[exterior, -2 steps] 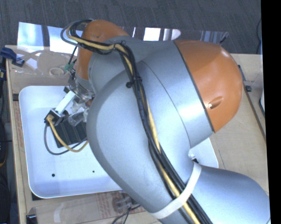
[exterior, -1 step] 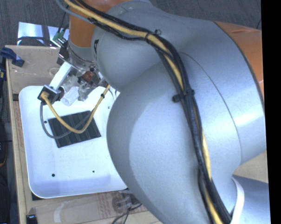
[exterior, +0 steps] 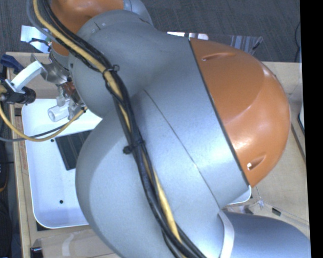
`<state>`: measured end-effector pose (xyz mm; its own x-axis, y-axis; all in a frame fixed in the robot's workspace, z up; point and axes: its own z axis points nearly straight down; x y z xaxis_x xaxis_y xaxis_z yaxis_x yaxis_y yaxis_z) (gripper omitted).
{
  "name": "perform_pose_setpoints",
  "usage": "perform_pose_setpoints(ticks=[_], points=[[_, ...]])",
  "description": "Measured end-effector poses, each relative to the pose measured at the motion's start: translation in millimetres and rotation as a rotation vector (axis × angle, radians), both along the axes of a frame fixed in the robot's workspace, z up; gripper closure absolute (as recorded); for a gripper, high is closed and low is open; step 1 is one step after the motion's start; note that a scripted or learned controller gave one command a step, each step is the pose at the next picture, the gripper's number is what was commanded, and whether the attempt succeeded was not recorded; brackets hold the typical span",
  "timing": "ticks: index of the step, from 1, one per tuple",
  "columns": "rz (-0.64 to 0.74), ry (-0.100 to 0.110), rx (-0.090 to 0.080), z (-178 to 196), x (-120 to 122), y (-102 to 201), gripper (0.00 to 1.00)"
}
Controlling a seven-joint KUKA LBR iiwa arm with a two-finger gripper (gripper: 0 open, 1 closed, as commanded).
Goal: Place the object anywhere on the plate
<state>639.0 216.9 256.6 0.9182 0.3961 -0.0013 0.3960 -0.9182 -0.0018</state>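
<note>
Arm (exterior: 168, 152) spanning both bins, claw (exterior: 61, 106) over left bin (exterior: 46, 173), jaw state indiscernible; approach step likely; next: locating object and plate.

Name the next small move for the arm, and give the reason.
Probably lift the grey arm up and back a little. Its bulk covers most of the bench, leaving just the shallow white bin with a dark flat rectangular piece in it, so neither plate nor object can be located.

The grey arm (exterior: 168, 152) blocks the centre through three o'clock, leaving bare white bin (exterior: 46, 189) floor at eight o'clock beside a dark flat object (exterior: 71, 148)
</note>
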Motion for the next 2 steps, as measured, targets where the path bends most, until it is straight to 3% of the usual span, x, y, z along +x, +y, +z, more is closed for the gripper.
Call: perform_pose_setpoints(ticks=[1,2], points=[[0.0,-0.001,0.0,0,0,0,0.0],[0.065,-0.002,0.0,123,-14,-48,0.0]])
